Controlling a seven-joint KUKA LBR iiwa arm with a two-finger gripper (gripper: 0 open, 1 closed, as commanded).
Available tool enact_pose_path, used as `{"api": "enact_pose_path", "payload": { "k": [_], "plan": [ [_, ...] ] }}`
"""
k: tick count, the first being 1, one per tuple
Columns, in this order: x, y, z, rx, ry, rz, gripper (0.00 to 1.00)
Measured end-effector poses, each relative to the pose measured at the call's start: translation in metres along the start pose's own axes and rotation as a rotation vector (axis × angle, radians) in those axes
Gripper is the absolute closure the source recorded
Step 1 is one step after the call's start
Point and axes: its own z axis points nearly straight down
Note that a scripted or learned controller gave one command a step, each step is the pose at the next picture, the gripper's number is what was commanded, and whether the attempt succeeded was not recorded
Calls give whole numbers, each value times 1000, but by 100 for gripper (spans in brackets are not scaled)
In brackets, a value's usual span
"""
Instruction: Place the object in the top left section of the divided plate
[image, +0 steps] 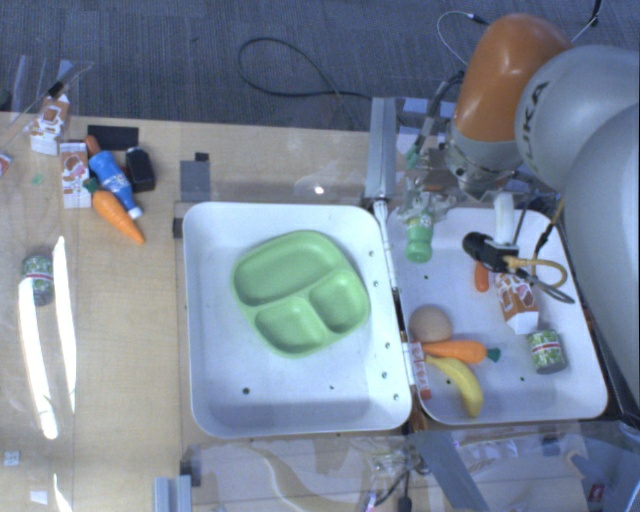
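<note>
Transfer step, by my read: gripper (420, 205) closed on small green plastic bottle (419, 238) right of green divided plate (300, 292); next, carry to top-left section

No legible text or labels.

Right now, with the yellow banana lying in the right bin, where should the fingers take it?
Grip the yellow banana across its thick middle, coming straight down. It lies flat and curved, and the orange carrot crowds its upper end, so the lower half looks freer.
</note>
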Motion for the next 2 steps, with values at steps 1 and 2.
{"api": "enact_pose_path", "payload": {
  "k": [1, 2],
  "plan": [
    [92, -26, 8, 2, 2, 5, 100],
    [92, -26, 8, 1, 2, 6, 0]
  ]
}}
